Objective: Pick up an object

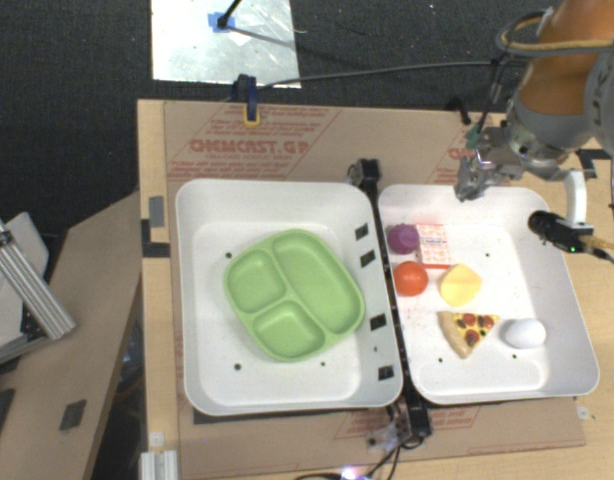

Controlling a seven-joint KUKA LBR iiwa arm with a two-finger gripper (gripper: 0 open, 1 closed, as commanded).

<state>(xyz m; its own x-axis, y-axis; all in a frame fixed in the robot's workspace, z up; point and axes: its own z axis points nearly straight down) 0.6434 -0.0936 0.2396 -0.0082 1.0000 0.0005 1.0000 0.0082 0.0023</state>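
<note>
The gripper (471,190) is being held above the right bin's (562,298) back edge; its hand state cannot be told. The tomato (411,279) is best approached straight down.

green tray (292,293) left bin (202,268) | toy foods right bin (557,308) | jaws (470,190) above

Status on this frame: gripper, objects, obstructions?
Gripper above right bin's far rim, carrying nothing. Tomato, lemon, pizza slice, egg untouched. Nothing in the way.
</note>
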